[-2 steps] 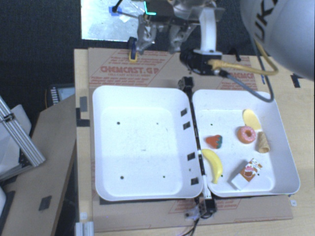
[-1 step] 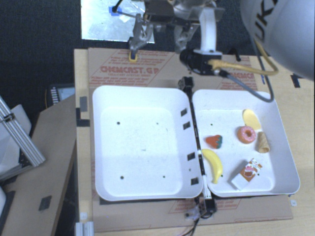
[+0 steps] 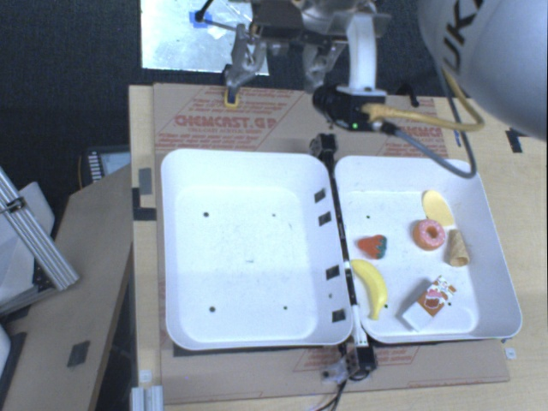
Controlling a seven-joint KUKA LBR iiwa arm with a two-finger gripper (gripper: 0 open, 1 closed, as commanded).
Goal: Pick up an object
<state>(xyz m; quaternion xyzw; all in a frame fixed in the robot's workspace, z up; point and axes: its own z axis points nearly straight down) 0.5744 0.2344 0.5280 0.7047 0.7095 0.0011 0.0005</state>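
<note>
My hand (image 3: 278, 62) hangs high over the far edge of the surface (image 3: 141, 229), beyond the back rim of the right bin (image 3: 501, 311), which I take as my landmark. Its two fingers stand apart with nothing between them, so by my reckoning the pick has not begun: I have yet to travel over the bin, come down, close on something and lift.

Everything I could take lies inside that bin. A yellow banana (image 3: 371, 287) rests against its left wall, with a small red strawberry (image 3: 372, 247) just behind it. Toward the bin's front sits a little white and red box (image 3: 431, 302). Near its right wall a pink doughnut (image 3: 429, 234) lies between a pale yellow slice (image 3: 437, 205) and a tan cone (image 3: 457, 247), and the three seem close enough to touch.

The left bin (image 3: 175, 315) lies hard against my landmark's left wall. Both bins rest on a printed cardboard sheet (image 3: 223, 118) over pale wood. Beyond the bin's back rim a grey cable (image 3: 428, 148) loops down from my wrist, and farther back there is dark flooring with a shiny metal plate (image 3: 175, 24). Far to the left of the bins, aluminium rails (image 3: 30, 229) lean off the surface.
</note>
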